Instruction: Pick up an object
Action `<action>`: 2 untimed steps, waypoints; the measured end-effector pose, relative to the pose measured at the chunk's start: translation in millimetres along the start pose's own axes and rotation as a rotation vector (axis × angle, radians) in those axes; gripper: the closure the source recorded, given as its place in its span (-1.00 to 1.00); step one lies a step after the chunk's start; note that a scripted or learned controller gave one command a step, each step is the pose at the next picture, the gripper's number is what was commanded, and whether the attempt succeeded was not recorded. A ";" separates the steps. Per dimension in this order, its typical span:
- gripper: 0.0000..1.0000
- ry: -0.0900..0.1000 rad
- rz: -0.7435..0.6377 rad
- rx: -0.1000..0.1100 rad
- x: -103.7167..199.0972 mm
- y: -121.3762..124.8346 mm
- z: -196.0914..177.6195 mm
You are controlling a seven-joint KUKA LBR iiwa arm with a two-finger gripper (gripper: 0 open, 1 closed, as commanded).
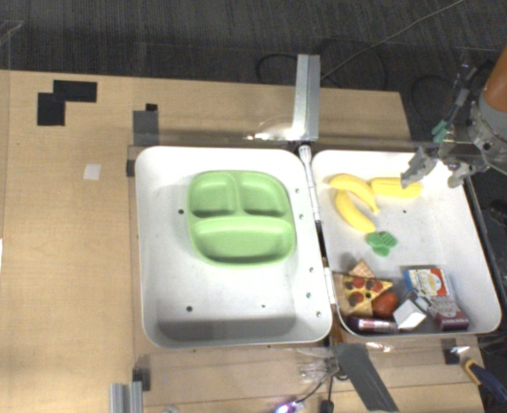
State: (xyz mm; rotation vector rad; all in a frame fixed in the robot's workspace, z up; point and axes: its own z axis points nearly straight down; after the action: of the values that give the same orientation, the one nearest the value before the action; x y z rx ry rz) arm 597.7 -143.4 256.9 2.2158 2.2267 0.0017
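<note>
The tool (434, 168) hangs open, its 2 fingers spread over the right bin's (460, 231) far edge, just beside a yellow block (395, 188) and bananas (354, 200).

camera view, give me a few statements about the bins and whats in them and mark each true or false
1. The green divided plate lies in the left bin. True.
2. The bananas lie in the left bin. False: they lie in the right bin, near its far edge.
3. The gripper hangs over the far part of the right bin. True.
4. The pizza slice sits on the green divided plate. False: it lies at the near edge of the right bin.
5. The small green item lies just nearer the camera than the bananas. True.
</note>
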 end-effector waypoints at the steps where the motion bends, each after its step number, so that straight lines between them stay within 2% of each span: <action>1: -1.00 -0.001 -0.022 -0.003 38.4 23.6 123.4; 2: 1.00 0.000 -0.023 -0.011 39.2 25.9 110.5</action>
State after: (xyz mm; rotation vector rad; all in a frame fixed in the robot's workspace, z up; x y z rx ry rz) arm 623.6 -103.9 146.4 2.1849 2.2461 0.0139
